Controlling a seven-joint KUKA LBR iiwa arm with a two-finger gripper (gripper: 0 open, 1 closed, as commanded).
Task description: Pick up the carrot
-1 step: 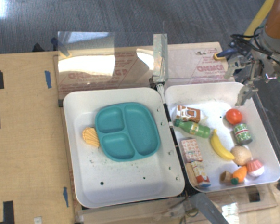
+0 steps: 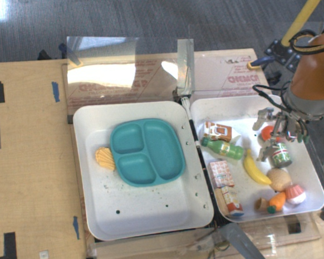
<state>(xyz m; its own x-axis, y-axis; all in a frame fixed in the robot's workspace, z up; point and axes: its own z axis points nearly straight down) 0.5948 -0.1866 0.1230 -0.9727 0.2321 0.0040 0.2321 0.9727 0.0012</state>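
The carrot (image 2: 277, 201) is a small orange piece lying near the front edge of the right bin (image 2: 318, 195), between a brown bit (image 2: 262, 205) and a pink-and-white cupcake (image 2: 295, 194). My gripper (image 2: 280, 128) hangs over the back right part of that bin, well behind the carrot. It sits just above a red round thing (image 2: 268, 133) and a green-labelled can (image 2: 280, 156). Nothing shows as held in it.
The right bin also holds a banana (image 2: 255, 169), a green bottle (image 2: 223, 148), a tan roll (image 2: 278, 178) and two printed boxes (image 2: 222, 174). In the left bin (image 2: 152, 216) lie a teal divided plate (image 2: 147, 151) and a yellow shell-shaped piece (image 2: 104, 157).
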